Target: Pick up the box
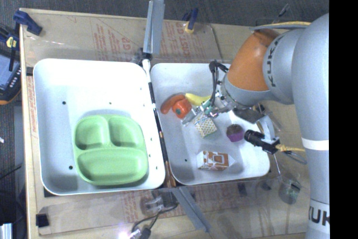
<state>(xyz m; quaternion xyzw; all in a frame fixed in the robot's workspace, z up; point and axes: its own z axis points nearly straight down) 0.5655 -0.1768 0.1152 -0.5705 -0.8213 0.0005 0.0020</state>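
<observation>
A green three-compartment tray (111, 149) lies in the left bin (50, 78). In the right bin (173, 170) come an orange carrot-like toy (174, 105), a yellow banana-like piece (197, 99), a small checkered block (205, 126), the brown-and-white box (215, 160) near the front wall and a purple piece (235, 132). The gripper (197, 115) hangs just above the checkered block, well apart from the box; I cannot tell how its fingers stand.

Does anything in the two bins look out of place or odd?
Nothing looks spilled or broken. The box lies flat near the front wall of the right bin, apart from the gripper, which is over the checkered item.
</observation>
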